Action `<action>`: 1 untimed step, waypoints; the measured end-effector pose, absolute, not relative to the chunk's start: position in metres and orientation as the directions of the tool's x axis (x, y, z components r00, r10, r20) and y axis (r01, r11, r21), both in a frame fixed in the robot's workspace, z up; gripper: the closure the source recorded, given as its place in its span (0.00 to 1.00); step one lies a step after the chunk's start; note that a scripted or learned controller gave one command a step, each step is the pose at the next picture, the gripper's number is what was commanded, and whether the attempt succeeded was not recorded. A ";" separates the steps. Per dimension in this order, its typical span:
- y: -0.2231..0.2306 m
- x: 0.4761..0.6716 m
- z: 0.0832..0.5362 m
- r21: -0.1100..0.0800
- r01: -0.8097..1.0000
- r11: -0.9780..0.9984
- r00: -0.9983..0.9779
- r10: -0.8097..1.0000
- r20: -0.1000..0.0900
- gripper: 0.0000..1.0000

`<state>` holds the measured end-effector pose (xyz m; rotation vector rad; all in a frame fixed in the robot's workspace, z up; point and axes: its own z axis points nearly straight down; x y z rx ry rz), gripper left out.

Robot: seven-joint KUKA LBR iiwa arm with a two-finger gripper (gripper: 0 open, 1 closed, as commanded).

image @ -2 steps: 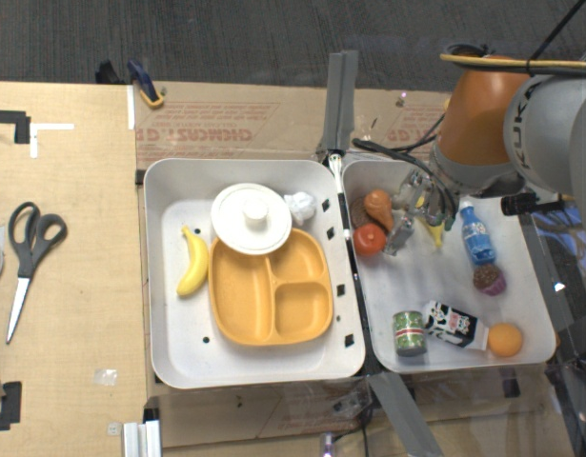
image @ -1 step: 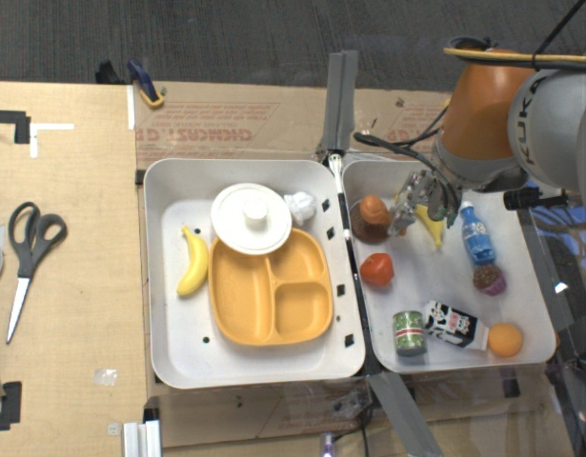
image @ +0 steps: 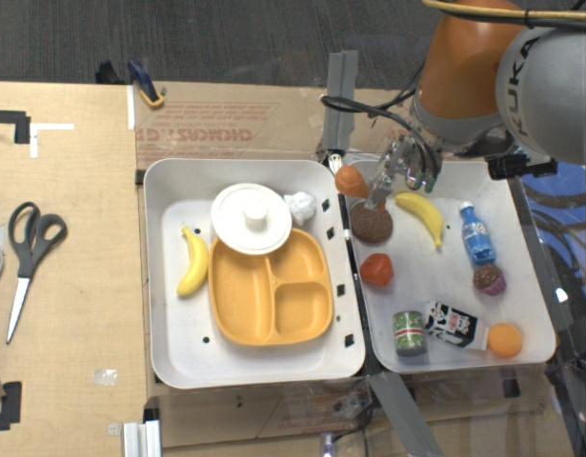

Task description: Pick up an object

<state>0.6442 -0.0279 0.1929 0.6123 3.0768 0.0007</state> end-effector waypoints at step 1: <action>-0.094 0.616 0.281 0.000 0.268 0.964 -0.964 0.268 -0.005 1.00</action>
